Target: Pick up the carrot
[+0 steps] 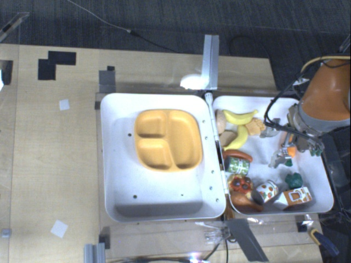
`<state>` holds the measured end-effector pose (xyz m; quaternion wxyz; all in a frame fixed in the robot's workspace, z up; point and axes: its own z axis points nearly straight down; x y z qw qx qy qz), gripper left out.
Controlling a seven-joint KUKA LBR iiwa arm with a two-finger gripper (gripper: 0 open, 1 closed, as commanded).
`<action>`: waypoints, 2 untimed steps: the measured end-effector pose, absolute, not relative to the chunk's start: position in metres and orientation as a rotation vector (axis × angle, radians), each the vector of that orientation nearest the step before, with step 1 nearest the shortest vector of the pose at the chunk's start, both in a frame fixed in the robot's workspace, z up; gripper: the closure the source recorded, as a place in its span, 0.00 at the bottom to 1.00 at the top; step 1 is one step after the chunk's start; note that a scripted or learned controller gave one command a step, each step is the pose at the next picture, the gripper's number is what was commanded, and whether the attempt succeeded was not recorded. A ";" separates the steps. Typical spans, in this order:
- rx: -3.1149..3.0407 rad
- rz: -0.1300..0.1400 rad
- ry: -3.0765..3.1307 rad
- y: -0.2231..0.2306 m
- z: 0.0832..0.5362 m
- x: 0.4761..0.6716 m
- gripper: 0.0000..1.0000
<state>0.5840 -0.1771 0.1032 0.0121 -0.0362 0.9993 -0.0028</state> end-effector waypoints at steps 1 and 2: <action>-0.034 -0.003 3.127 -0.193 0.089 0.539 0.00; -0.124 -0.005 3.127 -0.181 0.089 0.577 0.00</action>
